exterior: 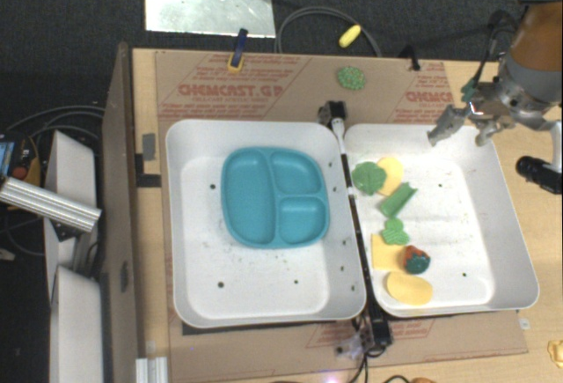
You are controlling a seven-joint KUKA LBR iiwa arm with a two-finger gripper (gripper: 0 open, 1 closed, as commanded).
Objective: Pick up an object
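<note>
Left bin point(189, 223): a shallow white plastic tray, smooth with rounded corners and a few dark specks on its floor. It holds a teal moulded plastic divided plate point(274, 196) with three compartments and soft rounded edges, lying flat near the centre. Nothing lies on the plate.

Right bin point(493, 223): same white plastic form. The candidate objects are clustered along its left wall, close to the divider. From far to near: a green frilly toy leaf piece point(367, 178) touching a pale yellow rounded piece point(390, 168); a green elongated block point(398, 199), tilted; a small green lumpy piece point(395, 233) over a flat yellow slab point(384, 253); a small red and teal round toy point(415, 261); and a flat pale yellow oval disc point(410, 288) nearest the front rim. All look like light, smooth toy plastic.

Gripper point(464, 128): hovering above the far right corner of the right bin, well apart from the cluster, its two fingers spread and grasping nothing.

Assessment: the pick has not begun. The tilted green block looks the best target, being raised and fairly separate. The flat discs offer little edge to pinch. The approach should descend vertically, fingers straddling the block's narrow width, keeping off the bin wall and neighbouring pieces.
</note>
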